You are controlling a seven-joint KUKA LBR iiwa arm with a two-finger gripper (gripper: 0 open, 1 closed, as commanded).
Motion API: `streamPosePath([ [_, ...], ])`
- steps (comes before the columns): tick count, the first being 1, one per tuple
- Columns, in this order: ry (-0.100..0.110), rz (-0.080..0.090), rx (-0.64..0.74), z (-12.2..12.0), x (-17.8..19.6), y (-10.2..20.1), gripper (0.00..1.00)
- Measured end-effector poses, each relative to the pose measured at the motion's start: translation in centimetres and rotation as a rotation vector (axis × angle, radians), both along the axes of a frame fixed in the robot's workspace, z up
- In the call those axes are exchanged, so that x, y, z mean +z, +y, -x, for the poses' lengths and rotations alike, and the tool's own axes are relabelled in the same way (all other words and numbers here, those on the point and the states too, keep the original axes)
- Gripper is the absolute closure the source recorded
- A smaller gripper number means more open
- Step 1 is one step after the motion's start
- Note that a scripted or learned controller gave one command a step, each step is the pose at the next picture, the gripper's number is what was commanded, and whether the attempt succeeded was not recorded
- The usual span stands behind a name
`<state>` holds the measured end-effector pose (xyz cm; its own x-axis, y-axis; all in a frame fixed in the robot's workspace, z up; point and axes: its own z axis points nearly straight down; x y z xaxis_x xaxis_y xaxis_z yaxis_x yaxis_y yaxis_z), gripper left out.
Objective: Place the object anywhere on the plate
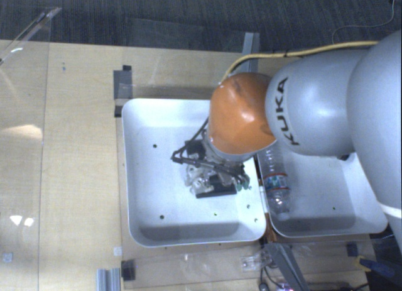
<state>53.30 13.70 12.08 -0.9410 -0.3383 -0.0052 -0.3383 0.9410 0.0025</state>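
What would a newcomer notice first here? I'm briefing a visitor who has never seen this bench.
The big grey KUKA arm with its orange band reaches in from the right, over the left bin. Its claw hangs low in that bin. A clear plastic bottle lies at the right bin's left edge.

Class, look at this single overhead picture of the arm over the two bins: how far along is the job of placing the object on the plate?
Done: the arm has reached into the left bin, its end effector low over the floor. In hand: unclear; the orange band hides the fingers, so no grasp can be confirmed. A clear bottle lies in the right bin. Left: I cannot make out a plate, so the placing looks undone.
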Motion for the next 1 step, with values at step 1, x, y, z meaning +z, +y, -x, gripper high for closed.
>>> streamPosePath([
  [1,-0.003,0.000,0.152,3.83,2.55,6.92,1.00],
])
